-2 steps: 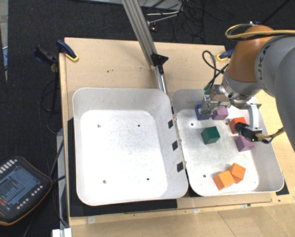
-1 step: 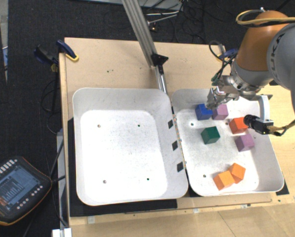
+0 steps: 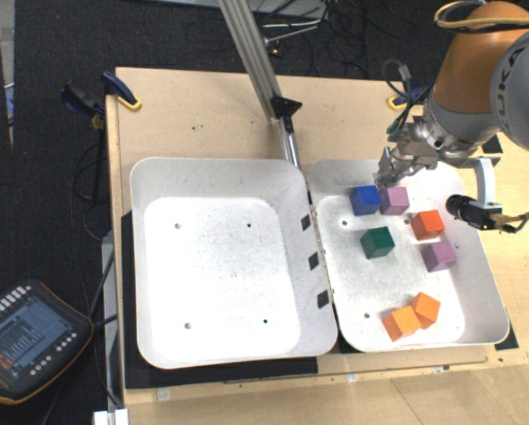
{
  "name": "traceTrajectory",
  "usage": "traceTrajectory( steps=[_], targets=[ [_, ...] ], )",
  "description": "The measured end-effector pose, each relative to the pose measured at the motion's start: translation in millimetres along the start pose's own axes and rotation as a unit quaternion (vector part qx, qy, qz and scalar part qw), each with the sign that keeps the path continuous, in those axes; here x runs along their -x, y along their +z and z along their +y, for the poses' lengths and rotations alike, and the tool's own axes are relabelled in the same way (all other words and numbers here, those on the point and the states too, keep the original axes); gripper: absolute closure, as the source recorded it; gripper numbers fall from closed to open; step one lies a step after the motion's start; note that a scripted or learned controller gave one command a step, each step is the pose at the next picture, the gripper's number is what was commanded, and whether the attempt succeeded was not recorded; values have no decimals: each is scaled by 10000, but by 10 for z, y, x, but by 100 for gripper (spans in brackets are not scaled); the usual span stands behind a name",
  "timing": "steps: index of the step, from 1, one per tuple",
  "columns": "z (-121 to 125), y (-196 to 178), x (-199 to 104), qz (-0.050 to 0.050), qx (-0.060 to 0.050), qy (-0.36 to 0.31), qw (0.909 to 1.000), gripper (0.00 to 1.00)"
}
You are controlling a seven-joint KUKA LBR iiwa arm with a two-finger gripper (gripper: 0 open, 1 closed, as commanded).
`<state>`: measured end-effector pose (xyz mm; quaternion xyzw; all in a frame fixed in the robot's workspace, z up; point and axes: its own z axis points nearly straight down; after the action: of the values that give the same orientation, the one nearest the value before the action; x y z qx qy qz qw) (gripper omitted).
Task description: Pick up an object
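Note:
The right bin (image 3: 477, 326) holds several small blocks: a blue one (image 3: 365, 199), a purple one (image 3: 395, 200) beside it, a dark green one (image 3: 377, 242), an orange-red one (image 3: 427, 224), a second purple one (image 3: 439, 255) and two orange ones (image 3: 400, 322) (image 3: 426, 309) near the front. My gripper (image 3: 390, 177) hangs at the back of this bin, just above the gap between the blue block and the first purple one. The view shows no block between its fingers.
The left bin (image 3: 149, 237) lies beside the right one, joined by black clips. A slanted metal pole (image 3: 255, 60) crosses the back of the bench. A teach pendant (image 3: 20, 339) rests off the bench at the lower left. Blue clamps (image 3: 113, 87) grip the bench's back corner.

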<state>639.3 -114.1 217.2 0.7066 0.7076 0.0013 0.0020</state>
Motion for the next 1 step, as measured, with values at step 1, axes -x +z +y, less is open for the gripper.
traceTrajectory(
  steps=[1],
  targets=[
    [-265, 59, -427, 13, -35, -22, 10000, 100]
  ],
)
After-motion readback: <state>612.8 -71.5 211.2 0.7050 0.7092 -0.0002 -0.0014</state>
